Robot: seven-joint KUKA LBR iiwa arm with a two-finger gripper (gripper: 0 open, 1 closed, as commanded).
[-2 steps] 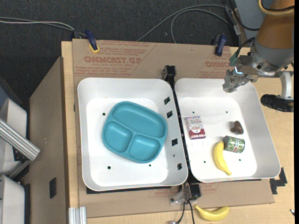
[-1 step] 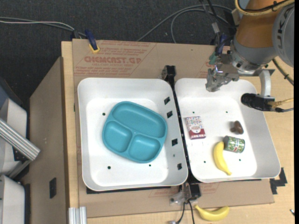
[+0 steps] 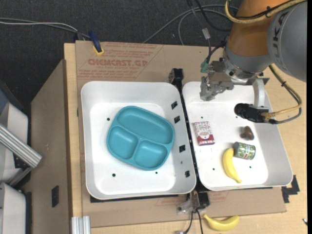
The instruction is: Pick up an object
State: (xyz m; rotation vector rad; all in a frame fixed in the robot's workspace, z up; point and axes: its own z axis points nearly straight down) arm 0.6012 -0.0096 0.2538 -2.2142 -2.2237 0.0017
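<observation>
Camera view puts the gripper (image 3: 212, 89) over the far left corner of the right bin (image 3: 273, 179), nothing visible in it (whether it is open I cannot tell), while the small card box (image 3: 203, 132) lies nearest, toward the bin's near edge, long axis running far-to-near.

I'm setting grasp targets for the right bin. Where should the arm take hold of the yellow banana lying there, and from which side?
Grip the yellow banana across its middle, coming straight down from above. It lies flat on the floor of the right white bin, curved, narrow across. Close from its two long sides; the green can sits tight against its upper end, so stay below that.
</observation>
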